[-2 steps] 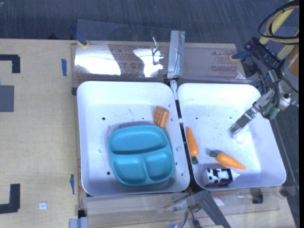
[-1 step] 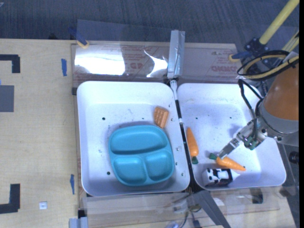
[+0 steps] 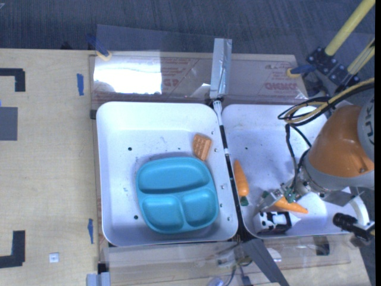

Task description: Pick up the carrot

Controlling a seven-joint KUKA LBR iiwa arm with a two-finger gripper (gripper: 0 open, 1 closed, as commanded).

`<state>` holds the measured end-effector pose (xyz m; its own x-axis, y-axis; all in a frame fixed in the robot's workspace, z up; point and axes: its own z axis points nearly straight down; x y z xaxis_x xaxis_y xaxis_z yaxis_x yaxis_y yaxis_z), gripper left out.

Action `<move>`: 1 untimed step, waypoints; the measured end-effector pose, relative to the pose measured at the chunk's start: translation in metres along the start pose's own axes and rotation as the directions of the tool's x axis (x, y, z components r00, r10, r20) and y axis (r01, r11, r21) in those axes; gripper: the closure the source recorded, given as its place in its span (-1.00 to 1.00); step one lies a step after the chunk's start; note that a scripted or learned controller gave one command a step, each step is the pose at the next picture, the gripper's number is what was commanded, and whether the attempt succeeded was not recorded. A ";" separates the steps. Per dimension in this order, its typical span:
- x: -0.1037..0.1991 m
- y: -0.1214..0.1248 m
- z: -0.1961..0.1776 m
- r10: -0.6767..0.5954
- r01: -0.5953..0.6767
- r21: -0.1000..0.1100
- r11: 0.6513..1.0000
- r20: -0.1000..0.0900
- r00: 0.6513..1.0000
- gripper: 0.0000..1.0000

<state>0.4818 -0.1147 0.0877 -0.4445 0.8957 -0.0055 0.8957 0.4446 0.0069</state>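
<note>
From above I see two shallow white bins side by side on a pale wooden bench (image 3: 41,177). In the left bin (image 3: 113,130) lies a blue plastic tray (image 3: 177,195) with three compartments, towards the near side, and just beyond its far right corner sits a small ridged orange piece (image 3: 202,146) — I cannot tell what it is. In the right bin (image 3: 256,136) a carrot (image 3: 240,179) lies lengthwise against the left wall, right beside the divider between the bins, with a bit of green at its near end. My arm (image 3: 339,151), grey with a wide orange band, reaches in from the right over the right bin, with black and yellow cables looping above it. Its gripper (image 3: 280,201) hangs low over the near part of that bin, and a second orange carrot-shaped piece (image 3: 291,207) lies right at the fingertips, pointing to the right; I cannot tell whether the fingers are clamped on it or merely resting beside it — the metal parts there are too cluttered to read. Just nearer than the gripper, by the near wall, sits a small black-and-white object (image 3: 274,220). A clear plastic panel (image 3: 178,76) stands along the far side of both bins. The carrot by the divider lies well to the left of the gripper, apart from it.
</note>
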 end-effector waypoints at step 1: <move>-0.001 0.002 -0.011 0.000 0.000 -0.005 1.000 0.004 1.000 1.00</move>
